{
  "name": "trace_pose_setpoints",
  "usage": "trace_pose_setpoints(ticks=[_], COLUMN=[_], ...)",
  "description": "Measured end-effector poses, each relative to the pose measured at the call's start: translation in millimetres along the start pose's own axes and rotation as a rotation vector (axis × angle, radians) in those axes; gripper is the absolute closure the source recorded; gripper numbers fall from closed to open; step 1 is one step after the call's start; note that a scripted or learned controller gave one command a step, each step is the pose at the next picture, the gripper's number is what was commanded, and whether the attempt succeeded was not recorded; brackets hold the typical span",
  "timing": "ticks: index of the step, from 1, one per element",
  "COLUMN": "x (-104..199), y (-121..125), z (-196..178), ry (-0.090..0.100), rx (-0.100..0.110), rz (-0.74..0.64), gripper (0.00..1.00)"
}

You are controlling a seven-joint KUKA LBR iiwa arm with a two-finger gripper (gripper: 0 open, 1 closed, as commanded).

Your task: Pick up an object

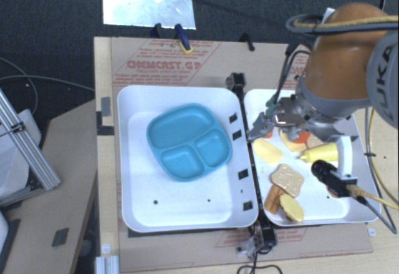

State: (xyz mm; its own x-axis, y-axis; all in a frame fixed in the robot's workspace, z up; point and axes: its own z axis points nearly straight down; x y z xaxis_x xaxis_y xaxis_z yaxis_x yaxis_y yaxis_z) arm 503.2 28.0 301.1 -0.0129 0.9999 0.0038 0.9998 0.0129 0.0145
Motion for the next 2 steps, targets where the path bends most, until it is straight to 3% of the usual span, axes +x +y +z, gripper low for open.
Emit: trace_pose_setpoints(ticks=[1, 2], x=[-4, 72], y=[-1, 18], z=[-4, -48], ry=[-0.003, 0.0], rx=[0.01, 0.008], rz=[0.004, 0.0], gripper=[1.0, 1.0])
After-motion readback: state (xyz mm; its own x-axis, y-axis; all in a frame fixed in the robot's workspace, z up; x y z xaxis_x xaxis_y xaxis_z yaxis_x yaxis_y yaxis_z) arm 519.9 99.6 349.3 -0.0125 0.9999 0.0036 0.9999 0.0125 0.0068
